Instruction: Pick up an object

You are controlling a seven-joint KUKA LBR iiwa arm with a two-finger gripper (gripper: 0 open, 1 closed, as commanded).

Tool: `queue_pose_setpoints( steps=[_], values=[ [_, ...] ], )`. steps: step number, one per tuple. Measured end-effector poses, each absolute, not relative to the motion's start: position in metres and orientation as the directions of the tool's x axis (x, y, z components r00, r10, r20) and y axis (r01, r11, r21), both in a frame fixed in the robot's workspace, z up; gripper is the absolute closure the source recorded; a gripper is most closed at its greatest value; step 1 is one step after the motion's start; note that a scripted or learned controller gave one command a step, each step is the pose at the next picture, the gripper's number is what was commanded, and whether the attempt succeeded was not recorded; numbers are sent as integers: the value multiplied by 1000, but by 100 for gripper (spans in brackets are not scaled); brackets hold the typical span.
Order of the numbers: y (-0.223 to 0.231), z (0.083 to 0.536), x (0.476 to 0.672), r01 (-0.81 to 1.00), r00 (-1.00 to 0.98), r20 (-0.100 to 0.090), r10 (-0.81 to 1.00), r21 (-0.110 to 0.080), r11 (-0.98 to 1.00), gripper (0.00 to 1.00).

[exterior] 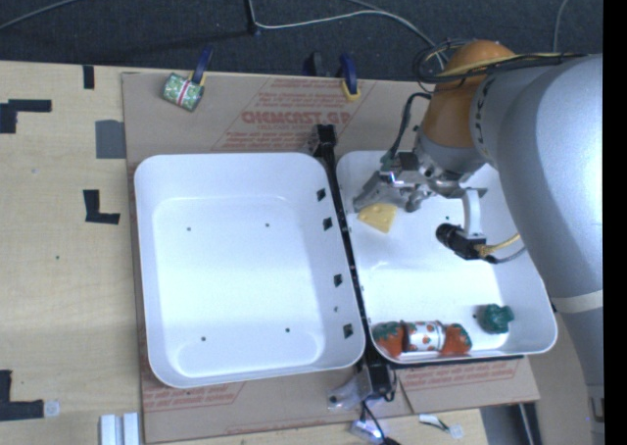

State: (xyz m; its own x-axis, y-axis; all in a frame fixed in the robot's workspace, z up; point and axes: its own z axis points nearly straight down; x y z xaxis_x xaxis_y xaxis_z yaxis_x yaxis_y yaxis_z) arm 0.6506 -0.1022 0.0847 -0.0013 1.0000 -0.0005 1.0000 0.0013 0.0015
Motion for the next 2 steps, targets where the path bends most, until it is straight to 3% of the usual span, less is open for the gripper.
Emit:
queue_pose_setpoints(
  steps=[1,2],
  values=[
    [-114,96,625,1000,0,0,1000,-1,0,0],
    [-93,84,632,1000,-1,0,1000,0,1,0]
  ],
)
